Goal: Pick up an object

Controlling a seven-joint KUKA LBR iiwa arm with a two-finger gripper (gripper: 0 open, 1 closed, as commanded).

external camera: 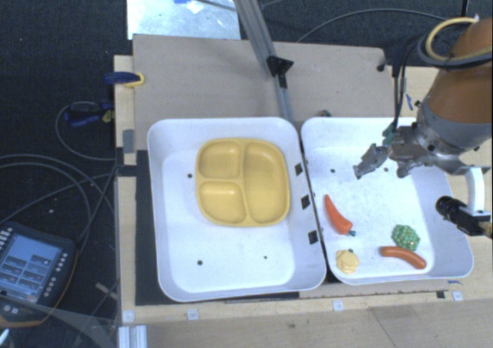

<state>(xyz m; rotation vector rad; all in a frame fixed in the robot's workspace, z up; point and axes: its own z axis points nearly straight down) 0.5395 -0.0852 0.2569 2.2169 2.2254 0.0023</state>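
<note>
1. Objects for picking are lying in the right bin (431, 185), all toward its near edge: a red pepper (337, 215) by the left wall, a yellow piece (347, 261) in the near left corner, a green broccoli-like piece (405, 236) and an orange sausage (403, 256) toward the near right corner.
2. Gripper (385, 164) is hanging over the far half of that bin, its jaws standing spread apart with nothing between them.
3. Nothing is being held, so by my reading the pick is not yet done; the approach, the closing and the lift are all waiting.
4. Nearest to the jaws is the red pepper, well apart from the others.
5. Left bin (173, 208) is carrying a yellow divided plate (243, 182), sitting toward its far side on the desk (192, 77).
</note>
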